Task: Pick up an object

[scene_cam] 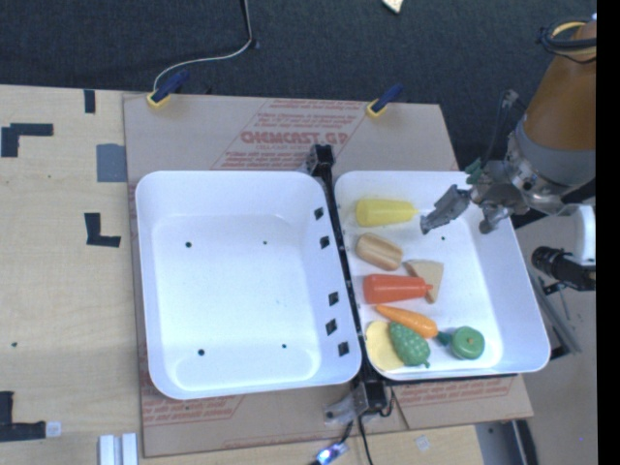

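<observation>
The right bin holds several toy foods: a yellow piece at the far end, a tan bun, a red piece, a beige wedge, an orange carrot, a dark green piece lying on a pale yellow piece, and a round green fruit. My gripper hangs over the far right part of this bin, to the right of the yellow piece. It is open, its two fingers spread with nothing between them.
The left bin sits beside the right one, their rims meeting at a black-clipped divider. Both rest on a cardboard sheet held by blue and yellow clamps. The arm's orange band is at the right.
</observation>
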Controlling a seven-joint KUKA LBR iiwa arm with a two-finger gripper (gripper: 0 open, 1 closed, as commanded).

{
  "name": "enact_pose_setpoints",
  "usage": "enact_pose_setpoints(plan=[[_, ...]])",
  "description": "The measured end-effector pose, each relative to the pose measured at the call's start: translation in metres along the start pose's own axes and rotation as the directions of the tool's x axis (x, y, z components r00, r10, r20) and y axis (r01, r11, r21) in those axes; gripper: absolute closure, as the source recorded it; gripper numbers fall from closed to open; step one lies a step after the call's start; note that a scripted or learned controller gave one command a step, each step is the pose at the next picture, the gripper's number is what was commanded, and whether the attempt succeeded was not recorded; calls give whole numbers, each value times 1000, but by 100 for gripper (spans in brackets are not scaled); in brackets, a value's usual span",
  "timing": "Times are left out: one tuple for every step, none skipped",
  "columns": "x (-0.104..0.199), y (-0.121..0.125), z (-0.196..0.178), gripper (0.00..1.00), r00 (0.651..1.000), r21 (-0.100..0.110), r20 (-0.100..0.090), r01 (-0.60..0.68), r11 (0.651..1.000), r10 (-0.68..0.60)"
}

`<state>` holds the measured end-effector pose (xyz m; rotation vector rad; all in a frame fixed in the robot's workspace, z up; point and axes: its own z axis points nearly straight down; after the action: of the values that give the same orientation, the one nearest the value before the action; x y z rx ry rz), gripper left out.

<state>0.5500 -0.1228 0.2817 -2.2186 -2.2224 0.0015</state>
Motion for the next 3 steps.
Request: enact_pose_setpoints(plan=[[5,18,154,0,1000,16,-3,0,1000,0],[-4,114,199,0,1000,40,-6,9,999,-8],[7,113,196,0,1000,31,7,-1,1000,1]])
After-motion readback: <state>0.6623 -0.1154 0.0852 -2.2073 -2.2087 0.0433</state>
